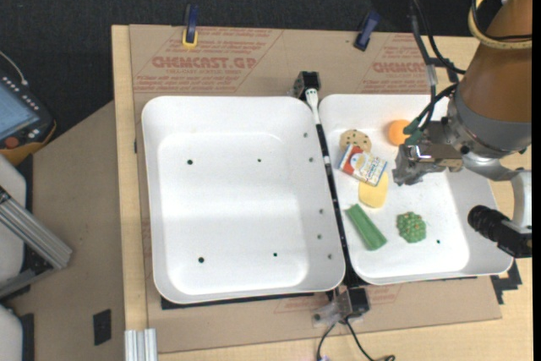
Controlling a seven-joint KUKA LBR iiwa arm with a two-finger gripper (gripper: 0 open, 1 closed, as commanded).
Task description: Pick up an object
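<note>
My gripper (409, 171) hangs over the right bin (448, 262), just right of a small red, white and blue box (364, 166). A yellow block (374, 194) lies below that box, and a tan round piece with dark dots (356, 139) lies above it. An orange ball (396, 131) rests near the bin's far side, just above the gripper. A green bar (365, 226) and a green bumpy ball (412, 226) lie toward the bin's front. I see nothing between the fingers.
The left bin (228, 199) sits beside the right one, with a dark divider strip (328, 182) where they meet. Blue clamps (190, 28) hold the cardboard base at the back. A dark cylinder (499, 230) lies at the right bin's right edge.
</note>
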